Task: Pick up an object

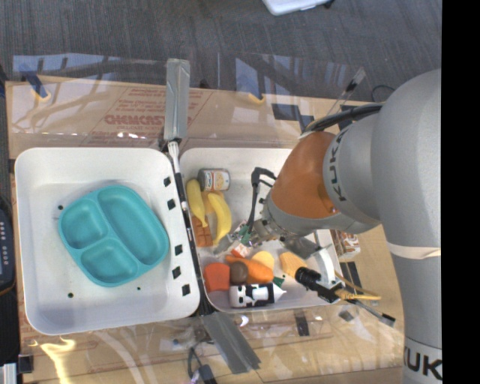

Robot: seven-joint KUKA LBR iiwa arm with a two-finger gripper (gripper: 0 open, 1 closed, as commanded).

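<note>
Dark grey ribbed carpet [112, 26] is seen beyond the bench. The bench top [97, 105] is covered in brown cardboard under glossy clear sheeting, with light reflections. Something white [296, 5] is cut off at the top edge.

A divided plate [112, 234] lies in the left bin [45, 169]. Two bananas [208, 211] lie by the right bin's [247, 159] left wall, a can [215, 179] behind them.
</note>
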